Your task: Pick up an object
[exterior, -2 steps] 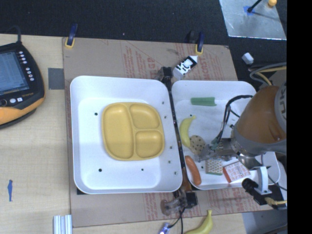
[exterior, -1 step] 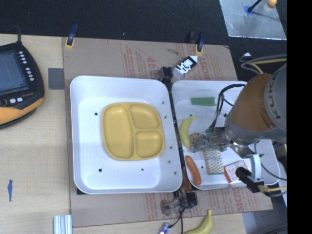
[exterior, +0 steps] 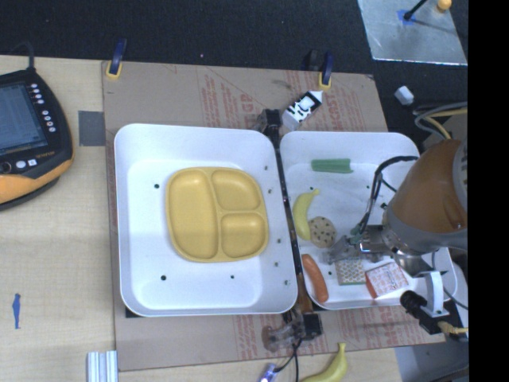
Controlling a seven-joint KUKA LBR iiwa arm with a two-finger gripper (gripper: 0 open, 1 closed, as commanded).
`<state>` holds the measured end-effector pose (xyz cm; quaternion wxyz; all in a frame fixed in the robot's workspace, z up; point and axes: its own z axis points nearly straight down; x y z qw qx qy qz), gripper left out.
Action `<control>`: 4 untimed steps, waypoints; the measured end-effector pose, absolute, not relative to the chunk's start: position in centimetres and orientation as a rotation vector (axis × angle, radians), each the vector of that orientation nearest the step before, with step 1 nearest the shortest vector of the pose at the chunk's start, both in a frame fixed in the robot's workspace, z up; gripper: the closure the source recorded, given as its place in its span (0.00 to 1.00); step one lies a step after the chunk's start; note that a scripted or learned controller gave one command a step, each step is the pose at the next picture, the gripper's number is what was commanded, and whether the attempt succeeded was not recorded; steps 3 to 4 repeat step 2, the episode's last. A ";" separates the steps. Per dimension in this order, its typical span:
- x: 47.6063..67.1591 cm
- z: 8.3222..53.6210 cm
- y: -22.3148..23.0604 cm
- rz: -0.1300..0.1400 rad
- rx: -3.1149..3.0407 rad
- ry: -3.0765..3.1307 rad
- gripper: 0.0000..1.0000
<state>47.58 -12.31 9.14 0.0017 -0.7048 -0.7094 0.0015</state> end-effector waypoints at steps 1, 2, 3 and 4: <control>52.9 9.2 -9.3 0.006 -2.210 -2.229 0.00; 60.9 9.2 -9.3 0.002 -2.218 -2.223 0.00; 60.9 9.2 -9.3 0.002 -2.218 -2.223 0.00; 60.9 9.2 -9.3 0.002 -2.218 -2.223 0.00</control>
